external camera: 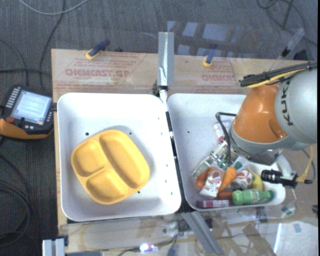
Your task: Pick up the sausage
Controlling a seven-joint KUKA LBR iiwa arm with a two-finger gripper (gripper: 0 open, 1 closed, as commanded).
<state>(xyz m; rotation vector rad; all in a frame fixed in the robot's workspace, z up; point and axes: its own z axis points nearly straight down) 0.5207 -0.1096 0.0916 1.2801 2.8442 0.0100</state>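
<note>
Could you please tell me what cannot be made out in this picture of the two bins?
- Gripper: in the camera view the arm's orange band hangs over it, so its state is unreadable.
- Sausage: the pile in the right bin is too small and crowded; a reddish-brown piece beside the carrot may be it.
- Right bin's far corner: covered by the arm.
- Labels on the green bottle: too small.

arm [272,116] over rt bin [192,116] | yellow tray [110,166] in left bin [69,111] — food pile [232,185] front-rt
</note>
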